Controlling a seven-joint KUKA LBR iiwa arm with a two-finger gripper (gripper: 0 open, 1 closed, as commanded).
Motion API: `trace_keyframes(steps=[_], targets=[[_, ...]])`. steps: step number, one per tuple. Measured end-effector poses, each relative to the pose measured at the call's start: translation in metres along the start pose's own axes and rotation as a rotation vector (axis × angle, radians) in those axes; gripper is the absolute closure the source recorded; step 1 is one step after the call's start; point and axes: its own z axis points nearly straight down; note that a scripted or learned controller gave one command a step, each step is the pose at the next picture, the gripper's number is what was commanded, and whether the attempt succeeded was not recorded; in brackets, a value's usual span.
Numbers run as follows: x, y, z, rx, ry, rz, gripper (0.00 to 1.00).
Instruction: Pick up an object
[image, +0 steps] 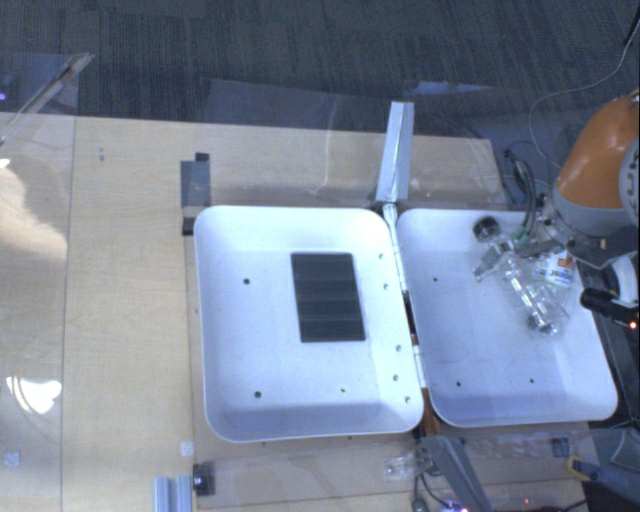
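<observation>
Approach step, I judge: gripper (530, 285) hangs at three o'clock over right bin (480, 395), jaws' state unclear; next, descend onto dark slab (327, 297) at nine o'clock.

The arm (600, 165) is cut off by the right edge. The gripper (530, 285) over the right bin (500, 400) is a pale tangle (fingers indistinct). A small dark object (486, 228) beside it is too small to identify.
</observation>
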Motion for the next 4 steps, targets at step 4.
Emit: trace_keyframes(steps=[4], targets=[[-0.026, 0.037, 0.041, 0.018, 0.019, -0.010, 0.00]])
